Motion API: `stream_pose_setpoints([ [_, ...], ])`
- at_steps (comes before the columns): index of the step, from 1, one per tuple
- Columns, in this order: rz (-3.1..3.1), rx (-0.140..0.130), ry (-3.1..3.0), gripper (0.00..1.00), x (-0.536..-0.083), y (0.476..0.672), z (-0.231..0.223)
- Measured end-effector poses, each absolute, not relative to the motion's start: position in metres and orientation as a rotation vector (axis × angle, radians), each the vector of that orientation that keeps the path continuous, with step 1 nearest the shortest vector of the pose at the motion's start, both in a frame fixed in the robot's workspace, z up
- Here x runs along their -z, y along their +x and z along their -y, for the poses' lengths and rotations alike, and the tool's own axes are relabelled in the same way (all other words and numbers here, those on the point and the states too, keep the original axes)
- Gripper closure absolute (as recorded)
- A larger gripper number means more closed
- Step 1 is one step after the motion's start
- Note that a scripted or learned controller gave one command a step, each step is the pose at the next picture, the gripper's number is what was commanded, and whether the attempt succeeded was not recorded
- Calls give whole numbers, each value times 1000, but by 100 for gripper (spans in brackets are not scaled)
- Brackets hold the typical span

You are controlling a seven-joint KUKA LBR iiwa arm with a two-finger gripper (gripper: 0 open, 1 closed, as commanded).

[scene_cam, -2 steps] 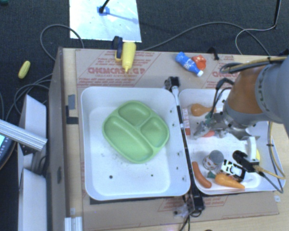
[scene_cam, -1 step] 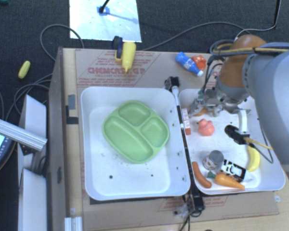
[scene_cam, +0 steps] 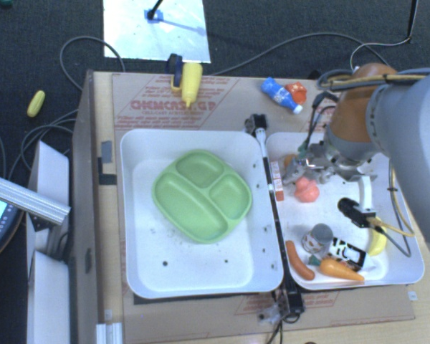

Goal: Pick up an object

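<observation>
Two white bins sit side by side on a cardboard-covered bench. The left bin holds a green divided plate, which lies tilted near its middle. The right bin holds several small things. A pink ball lies in its upper left part, near the wall between the bins. Lower down, a grey can stands near the middle. Just beside the can on its right is a black and white piece. A sausage lies slanted in the lower left corner, and a carrot lies along the lower edge just right of it. A yellow banana rests toward the right side.

The grey arm reaches in from the right, with its orange band above the wrist. The gripper is low over the upper left part of the right bin, just above the pink ball in this view. I cannot tell whether it is open or closed, or whether it touches the ball. Nothing can be seen held in it.

Beyond the bins, a yellow bottle and a blue bottle lie on the cardboard at the bench's far edge.
</observation>
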State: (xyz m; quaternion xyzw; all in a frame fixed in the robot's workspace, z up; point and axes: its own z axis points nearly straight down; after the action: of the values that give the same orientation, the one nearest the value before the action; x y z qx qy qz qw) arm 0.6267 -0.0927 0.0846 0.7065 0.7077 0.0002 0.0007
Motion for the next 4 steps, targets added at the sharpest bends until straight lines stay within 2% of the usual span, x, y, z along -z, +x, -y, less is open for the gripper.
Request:
stream_pose_setpoints([
  [1,-2225,-2,2213,100,-96,628,93],
  [2,-2224,-4,2214,100,-185,594,62],
  [3,-2226,-4,2215,100,-211,621,7],
  [4,-2222,1,2218,100,-168,618,125],
])
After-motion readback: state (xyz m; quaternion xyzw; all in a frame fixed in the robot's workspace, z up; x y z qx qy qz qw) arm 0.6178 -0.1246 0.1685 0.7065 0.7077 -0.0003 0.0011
